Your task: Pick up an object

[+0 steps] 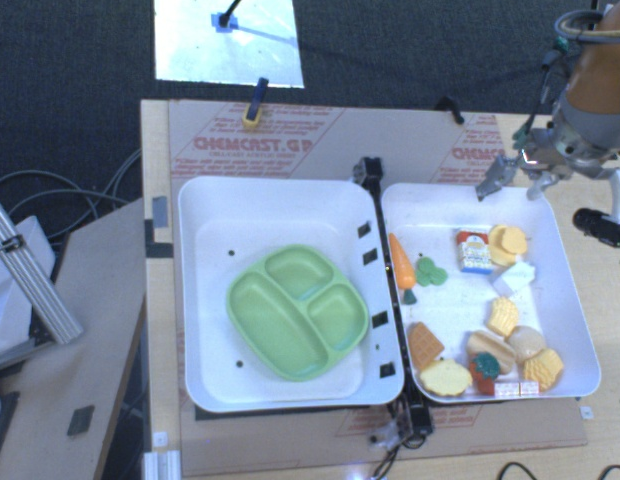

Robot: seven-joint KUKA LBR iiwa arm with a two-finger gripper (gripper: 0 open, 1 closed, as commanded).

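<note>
The claw hangs spread and empty over the right bin's far rim, toy food heaped just below-left, presumably awaiting a descent.

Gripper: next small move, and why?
Probably lower toward the small carton. The gripper hangs open above the right bin's far rim, holding nothing, and the carton lies nearest below it, though a yellow piece touches its right side, so a clean grasp is uncertain.
</note>
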